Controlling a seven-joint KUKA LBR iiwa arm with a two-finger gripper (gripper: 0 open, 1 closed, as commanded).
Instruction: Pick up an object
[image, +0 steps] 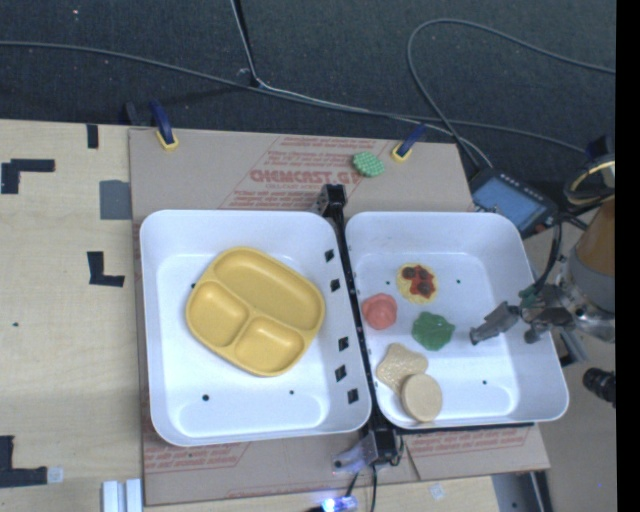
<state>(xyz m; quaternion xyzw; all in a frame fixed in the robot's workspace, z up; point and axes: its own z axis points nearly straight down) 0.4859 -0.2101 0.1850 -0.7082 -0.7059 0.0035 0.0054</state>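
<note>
Fingers seen over the right bin; whether parted or closed cannot be told. To their left: yellow divided plate, pink piece, beige pieces, pizza-like piece, green piece nearest.

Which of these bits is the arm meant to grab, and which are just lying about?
For the job: gripper; the right bin pieces: green piece, pink round piece, yellow-and-red piece, two tan pieces.

Lying about: yellow divided plate in the left bin; green knobbly piece behind the bins.
</note>
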